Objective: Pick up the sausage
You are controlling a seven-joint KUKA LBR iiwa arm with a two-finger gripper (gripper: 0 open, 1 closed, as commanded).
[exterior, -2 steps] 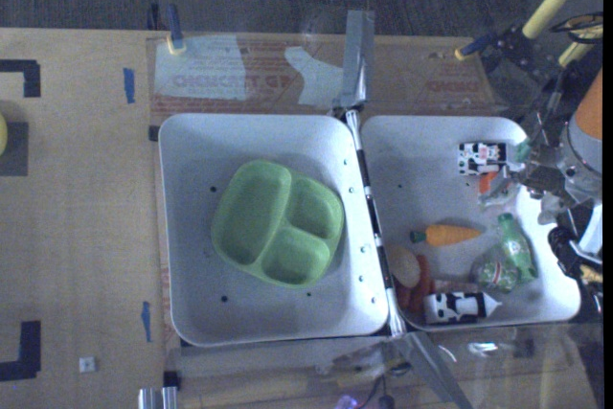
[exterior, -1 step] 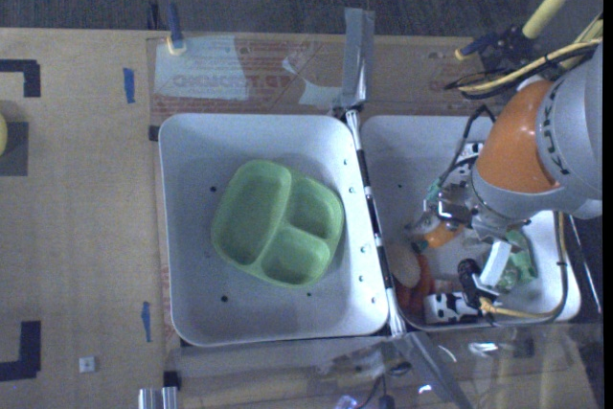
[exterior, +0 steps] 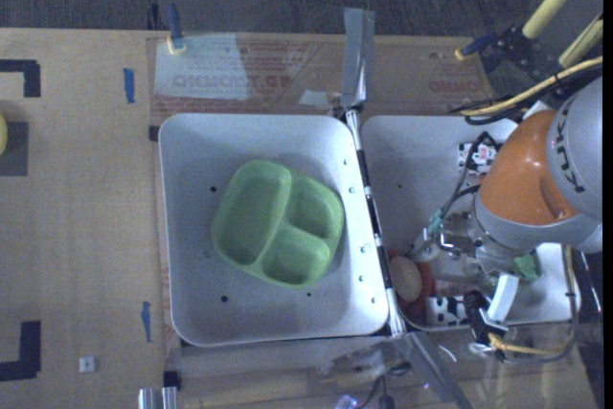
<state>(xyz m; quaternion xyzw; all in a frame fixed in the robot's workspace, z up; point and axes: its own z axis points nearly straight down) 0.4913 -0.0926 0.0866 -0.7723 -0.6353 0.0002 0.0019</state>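
Observation:
In the right bin [exterior: 412,158], near its front left corner, a dark red curved piece that looks like the sausage [exterior: 415,304] lies beside a tan rounded item [exterior: 405,278]. My gripper [exterior: 444,271] is low in the bin just right of them, under the orange-banded wrist [exterior: 522,182]. The arm's body hides its tips and whatever lies beneath it. From this angle I cannot tell whether the gripper touches the sausage.
A green divided plate [exterior: 278,222] lies in the left bin [exterior: 192,158]. A black-and-white item [exterior: 442,307] sits at the right bin's front wall and a small green piece [exterior: 526,266] shows beside the arm. Cables hang by the front right corner.

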